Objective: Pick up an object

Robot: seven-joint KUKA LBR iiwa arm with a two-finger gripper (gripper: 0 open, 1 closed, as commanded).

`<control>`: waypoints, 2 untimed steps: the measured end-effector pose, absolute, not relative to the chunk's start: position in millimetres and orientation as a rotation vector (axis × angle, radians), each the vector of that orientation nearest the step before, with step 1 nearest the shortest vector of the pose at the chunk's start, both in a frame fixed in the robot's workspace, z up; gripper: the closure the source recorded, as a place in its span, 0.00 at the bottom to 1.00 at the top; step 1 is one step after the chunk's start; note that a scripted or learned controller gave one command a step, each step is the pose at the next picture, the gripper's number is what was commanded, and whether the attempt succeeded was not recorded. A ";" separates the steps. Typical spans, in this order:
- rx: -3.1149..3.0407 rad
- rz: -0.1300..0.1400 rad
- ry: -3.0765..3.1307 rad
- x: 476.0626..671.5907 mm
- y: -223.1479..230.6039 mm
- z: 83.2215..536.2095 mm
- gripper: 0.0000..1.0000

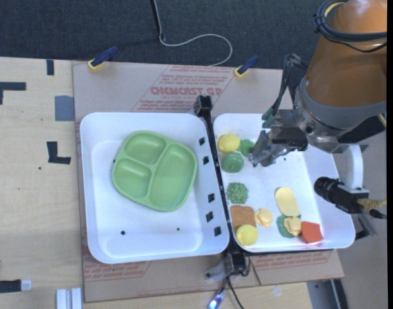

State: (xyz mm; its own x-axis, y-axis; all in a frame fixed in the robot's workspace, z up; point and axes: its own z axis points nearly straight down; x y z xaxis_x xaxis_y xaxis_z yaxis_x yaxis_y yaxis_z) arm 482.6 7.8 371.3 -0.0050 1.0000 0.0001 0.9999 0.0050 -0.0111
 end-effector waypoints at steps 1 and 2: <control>-2.210 -0.001 -2.231 483.4 81.3 393.4 1.00; -2.223 -0.006 -2.224 483.9 61.0 450.3 1.00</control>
